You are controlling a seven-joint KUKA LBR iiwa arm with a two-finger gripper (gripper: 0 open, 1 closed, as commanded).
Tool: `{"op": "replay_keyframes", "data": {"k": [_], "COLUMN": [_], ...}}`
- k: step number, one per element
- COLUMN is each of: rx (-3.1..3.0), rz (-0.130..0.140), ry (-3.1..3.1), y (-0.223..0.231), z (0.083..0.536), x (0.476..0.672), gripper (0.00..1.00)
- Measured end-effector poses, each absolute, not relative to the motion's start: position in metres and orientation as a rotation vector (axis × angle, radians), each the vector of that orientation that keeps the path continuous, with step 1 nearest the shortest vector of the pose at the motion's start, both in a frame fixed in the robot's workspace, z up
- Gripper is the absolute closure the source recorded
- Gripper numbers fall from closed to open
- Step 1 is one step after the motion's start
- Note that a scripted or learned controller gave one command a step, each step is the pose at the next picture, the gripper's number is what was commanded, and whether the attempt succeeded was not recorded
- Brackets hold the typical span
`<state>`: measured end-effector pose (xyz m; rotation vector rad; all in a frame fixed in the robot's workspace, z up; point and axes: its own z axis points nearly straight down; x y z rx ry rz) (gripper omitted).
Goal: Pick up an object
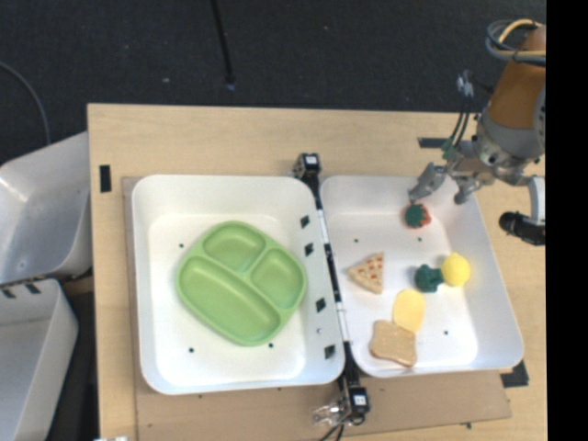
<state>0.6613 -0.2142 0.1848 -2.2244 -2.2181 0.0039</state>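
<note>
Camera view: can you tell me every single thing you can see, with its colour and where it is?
bench: 1, light wood, under both bins
left bin: 1, white, on the bench's left half
right bin: 1, white, beside the left bin
divided plate: 1, green, in the left bin
pizza slice: 1, tan with red dots, right bin, near the divider
bread slice: 1, brown, right bin's near edge
yellow piece: 1, yellow, just above the bread slice
lemon: 1, yellow, right bin
green toy: 1, dark green, touching the lemon
red and green toy: 1, right bin's far part, below the claw
arm: 1, grey and orange, right side
claw: 1, grey, open, above the right bin's far edge
</note>
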Motion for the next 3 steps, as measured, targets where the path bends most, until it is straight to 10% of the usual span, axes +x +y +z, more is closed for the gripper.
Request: {"op": "replay_keyframes", "data": {"k": [1,2,3], "rx": [-2.218,-2.222,-2.227], "rz": [0.004,0.0,-0.004], "ry": [-2.225,-2.233,-2.225], "y": [-0.213,-0.214,-0.224], "z": [0.126,0.143,0.198], "x": [0.669,0.671,0.666], "gripper": [0.0,1.0,1.0]}}
